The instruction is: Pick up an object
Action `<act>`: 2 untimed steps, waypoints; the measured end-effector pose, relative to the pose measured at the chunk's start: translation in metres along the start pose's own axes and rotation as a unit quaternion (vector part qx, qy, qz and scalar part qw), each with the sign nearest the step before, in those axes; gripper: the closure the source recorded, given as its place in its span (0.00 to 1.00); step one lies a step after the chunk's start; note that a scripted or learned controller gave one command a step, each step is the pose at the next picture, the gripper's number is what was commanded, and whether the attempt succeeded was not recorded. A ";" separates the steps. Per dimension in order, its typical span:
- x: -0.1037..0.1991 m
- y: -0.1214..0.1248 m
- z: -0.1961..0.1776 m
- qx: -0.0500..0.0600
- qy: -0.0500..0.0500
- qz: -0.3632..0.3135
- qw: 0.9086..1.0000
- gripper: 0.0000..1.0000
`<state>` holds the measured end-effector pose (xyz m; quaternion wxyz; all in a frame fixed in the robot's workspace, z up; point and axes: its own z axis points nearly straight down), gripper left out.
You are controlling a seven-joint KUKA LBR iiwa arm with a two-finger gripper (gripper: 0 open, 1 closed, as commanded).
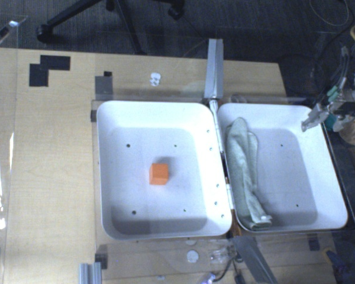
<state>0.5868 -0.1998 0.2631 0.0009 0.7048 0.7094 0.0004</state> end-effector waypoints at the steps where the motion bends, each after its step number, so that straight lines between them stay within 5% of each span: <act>1: -0.003 0.046 0.160 -0.002 -0.001 -0.020 1.000 0.00; 2: -0.002 0.049 0.148 -0.005 -0.002 -0.023 1.000 1.00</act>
